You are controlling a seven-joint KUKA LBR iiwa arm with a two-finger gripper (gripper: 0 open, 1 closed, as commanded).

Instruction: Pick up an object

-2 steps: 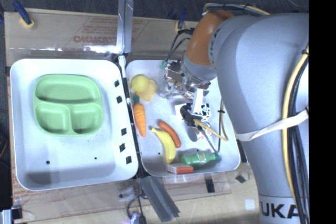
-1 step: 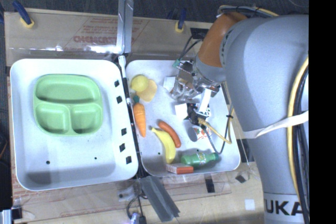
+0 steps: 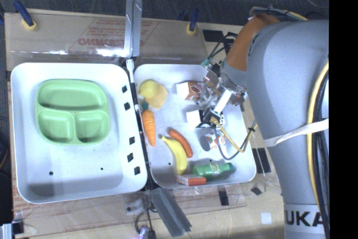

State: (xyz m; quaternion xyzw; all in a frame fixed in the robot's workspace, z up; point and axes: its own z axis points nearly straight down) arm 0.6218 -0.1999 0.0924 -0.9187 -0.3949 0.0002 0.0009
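My gripper (image 3: 206, 99) hangs low over the right part of the right bin (image 3: 168, 72), with the arm reaching in from the right. Directly beside it on the left are a brown-and-white small box (image 3: 187, 89) and a white block (image 3: 193, 116). Further left lie a yellow lemon-like fruit (image 3: 152, 92), an orange carrot (image 3: 148, 126), a yellow banana (image 3: 177, 154) and a red sausage-shaped piece (image 3: 181, 142). Near the bin's front edge are a green bottle (image 3: 212, 169) on its side and a flat orange-red box (image 3: 192, 180). A grey and white item (image 3: 207, 140) sits just below the gripper.
The left bin (image 3: 22, 120) holds a light green divided tray (image 3: 72, 111). A metal divider bar (image 3: 133, 25) runs up between the bins. The arm's grey body (image 3: 285, 98) covers the bench to the right of the right bin.
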